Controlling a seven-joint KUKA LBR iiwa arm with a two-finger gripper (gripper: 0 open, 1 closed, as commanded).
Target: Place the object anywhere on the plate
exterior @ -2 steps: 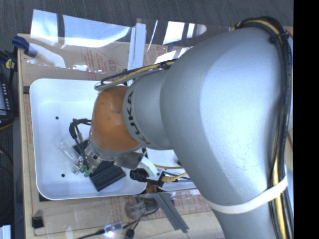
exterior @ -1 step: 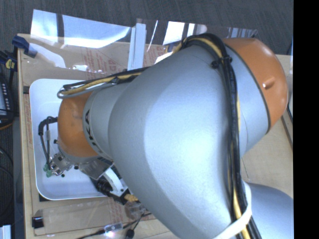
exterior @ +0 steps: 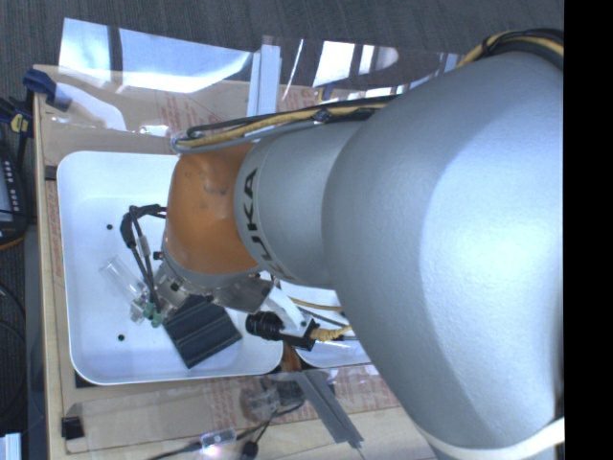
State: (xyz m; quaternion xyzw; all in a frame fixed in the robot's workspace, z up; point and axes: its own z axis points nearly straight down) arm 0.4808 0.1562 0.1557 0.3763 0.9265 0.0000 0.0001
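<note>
Wooden bench (exterior: 144, 420) carries a white bin (exterior: 81, 257) — the grey arm (exterior: 412, 218) sweeps in from three o'clock, its orange band (exterior: 206, 214) over the bin. The gripper (exterior: 144, 307) hangs at seven o'clock; its opening cannot be told, and the task's object cannot be made out.

I can read only the dark letters "KA", the tail of the maker's name, on the grey arm (exterior: 402, 199), just above and right of the pincer (exterior: 153, 305).
</note>
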